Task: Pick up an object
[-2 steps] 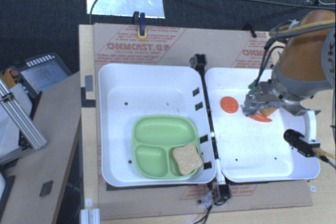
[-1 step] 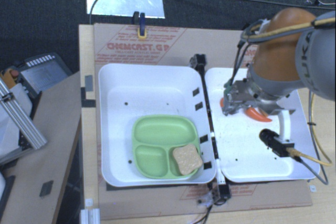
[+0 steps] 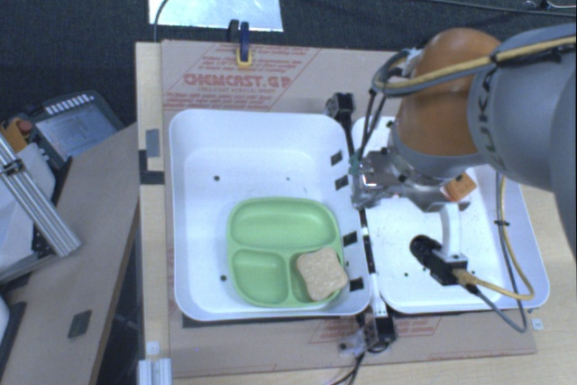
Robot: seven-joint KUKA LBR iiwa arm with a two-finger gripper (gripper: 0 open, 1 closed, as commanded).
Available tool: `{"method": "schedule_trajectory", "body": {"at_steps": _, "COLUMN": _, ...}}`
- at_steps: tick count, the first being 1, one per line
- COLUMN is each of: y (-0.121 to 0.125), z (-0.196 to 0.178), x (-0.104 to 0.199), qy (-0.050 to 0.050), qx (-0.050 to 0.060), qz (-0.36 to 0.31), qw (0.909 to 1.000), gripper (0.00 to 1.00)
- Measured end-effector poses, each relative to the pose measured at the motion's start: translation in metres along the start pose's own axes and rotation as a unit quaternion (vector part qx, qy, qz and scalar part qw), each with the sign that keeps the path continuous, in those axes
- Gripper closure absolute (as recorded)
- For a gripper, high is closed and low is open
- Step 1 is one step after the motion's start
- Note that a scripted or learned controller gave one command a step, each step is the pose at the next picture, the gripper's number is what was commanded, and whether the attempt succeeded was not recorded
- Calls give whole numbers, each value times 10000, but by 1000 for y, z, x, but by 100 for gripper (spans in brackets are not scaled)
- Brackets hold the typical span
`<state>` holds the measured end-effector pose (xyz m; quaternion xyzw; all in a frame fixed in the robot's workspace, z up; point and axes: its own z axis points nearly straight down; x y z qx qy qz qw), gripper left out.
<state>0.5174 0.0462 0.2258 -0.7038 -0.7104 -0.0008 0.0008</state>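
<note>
A green divided plate (image 3: pixel 270 239) lies in the left bin (image 3: pixel 207 149). A tan, bread-like piece (image 3: pixel 321 273) rests in the plate's front right compartment. My gripper (image 3: pixel 368 187) hangs over the left edge of the right bin (image 3: pixel 505 275), close to the wall between the two bins, with the grey arm and orange band above it. A small orange thing (image 3: pixel 462 186) peeks out from under the arm in the right bin, mostly hidden.
Both bins sit on a brown cardboard sheet (image 3: pixel 270 72) with a yellow clamp (image 3: pixel 242 45) at its back edge. Black clips (image 3: pixel 341 160) line the seam between the bins. A yellow cable (image 3: pixel 496 288) trails across the right bin's front.
</note>
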Motion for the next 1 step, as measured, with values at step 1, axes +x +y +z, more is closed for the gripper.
{"method": "schedule_trajectory", "body": {"at_steps": 1, "y": -12, "z": 10, "x": 51, "qy": -2, "qx": 1, "qz": 1, "qw": 10000, "gripper": 100}}
